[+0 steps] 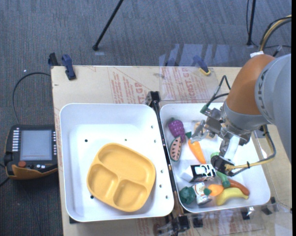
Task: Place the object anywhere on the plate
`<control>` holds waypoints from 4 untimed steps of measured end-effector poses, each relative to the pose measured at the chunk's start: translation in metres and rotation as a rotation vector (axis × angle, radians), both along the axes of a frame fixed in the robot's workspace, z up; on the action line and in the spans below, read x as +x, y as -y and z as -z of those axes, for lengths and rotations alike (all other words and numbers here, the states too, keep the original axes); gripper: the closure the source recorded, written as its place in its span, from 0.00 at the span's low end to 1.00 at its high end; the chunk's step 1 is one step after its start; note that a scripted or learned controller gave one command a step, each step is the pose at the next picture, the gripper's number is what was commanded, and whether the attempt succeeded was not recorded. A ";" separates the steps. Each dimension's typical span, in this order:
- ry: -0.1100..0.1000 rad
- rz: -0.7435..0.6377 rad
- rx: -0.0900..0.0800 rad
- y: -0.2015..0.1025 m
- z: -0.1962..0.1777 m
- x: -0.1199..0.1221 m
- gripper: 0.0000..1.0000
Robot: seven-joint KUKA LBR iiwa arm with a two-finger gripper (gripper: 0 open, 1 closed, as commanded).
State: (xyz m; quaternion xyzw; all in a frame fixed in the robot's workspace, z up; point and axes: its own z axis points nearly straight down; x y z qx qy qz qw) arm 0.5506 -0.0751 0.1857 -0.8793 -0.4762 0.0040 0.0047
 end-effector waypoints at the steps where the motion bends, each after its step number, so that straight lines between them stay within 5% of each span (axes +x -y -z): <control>1: 0.000 0.000 0.000 0.000 0.000 0.000 0.00; 4: 0.000 0.000 0.000 0.000 0.000 0.000 0.00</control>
